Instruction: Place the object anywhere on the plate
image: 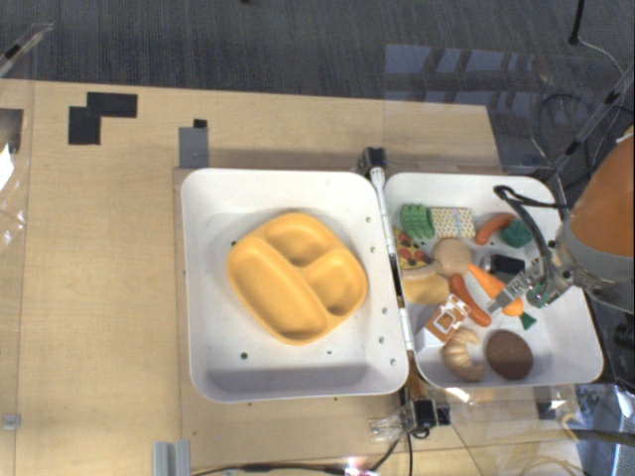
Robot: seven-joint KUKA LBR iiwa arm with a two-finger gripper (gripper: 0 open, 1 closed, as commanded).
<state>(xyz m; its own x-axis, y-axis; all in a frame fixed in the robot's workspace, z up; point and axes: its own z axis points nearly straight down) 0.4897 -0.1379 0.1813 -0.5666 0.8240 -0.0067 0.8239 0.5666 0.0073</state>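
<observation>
A yellow plate [296, 277] with three compartments is seen in the left bin [208, 365], nothing lying on it. Toy foods are crowded in the right bin [585, 360], among them a carrot [486, 281]. The gripper [524, 291] is lowered beside the carrot; its grip cannot be told.

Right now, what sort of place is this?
Probably a robot lab's pick-and-place bench: two white bins side by side, a yellow plate in one, toy food in the other, and an arm reaching in.
</observation>
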